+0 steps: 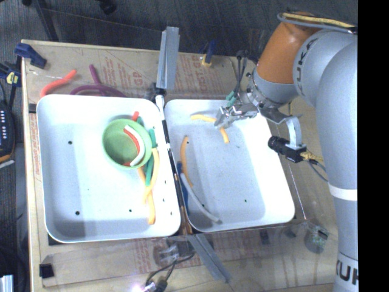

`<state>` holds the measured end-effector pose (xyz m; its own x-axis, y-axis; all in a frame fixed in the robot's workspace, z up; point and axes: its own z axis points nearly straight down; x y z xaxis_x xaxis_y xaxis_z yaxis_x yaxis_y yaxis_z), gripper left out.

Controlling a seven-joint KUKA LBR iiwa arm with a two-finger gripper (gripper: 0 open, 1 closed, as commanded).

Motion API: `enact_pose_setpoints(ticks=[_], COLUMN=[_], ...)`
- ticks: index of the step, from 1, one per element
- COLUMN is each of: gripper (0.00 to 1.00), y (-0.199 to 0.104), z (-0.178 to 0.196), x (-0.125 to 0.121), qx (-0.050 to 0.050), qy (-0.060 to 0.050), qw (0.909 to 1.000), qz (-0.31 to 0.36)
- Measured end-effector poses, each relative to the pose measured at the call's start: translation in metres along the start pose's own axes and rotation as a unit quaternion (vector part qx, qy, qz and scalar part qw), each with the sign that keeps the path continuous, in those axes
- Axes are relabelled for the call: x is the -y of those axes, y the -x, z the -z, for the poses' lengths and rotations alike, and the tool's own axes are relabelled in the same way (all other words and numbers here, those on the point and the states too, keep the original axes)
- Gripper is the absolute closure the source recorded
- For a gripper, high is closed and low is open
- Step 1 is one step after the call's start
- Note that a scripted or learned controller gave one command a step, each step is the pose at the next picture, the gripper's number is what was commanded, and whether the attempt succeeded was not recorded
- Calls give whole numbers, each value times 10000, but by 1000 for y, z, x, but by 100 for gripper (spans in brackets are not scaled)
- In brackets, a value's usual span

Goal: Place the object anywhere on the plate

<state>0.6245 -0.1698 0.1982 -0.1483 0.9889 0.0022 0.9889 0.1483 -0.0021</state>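
Reaching in, pincer (225, 118) over right bin (243, 181)

The arm (328, 102) is thick, rounded and grey, with an orange band (279, 53) above the wrist. A thin cable runs beside it, and black lettering marks its near end.

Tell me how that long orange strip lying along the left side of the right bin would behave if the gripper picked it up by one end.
The orange strip looks thin and gently curved, so it would probably droop rather than stay straight. It seems light for its length, likely easy to lift. Lying close against the right bin wall, it may slide along the smooth white floor if the gripper nudges it.
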Motion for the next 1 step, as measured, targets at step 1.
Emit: enact_pose_setpoints(ticks=[1], gripper=[0], y=[0], z=[0], x=[0], qx=[0], qy=[1], qw=[10000], qz=[0])
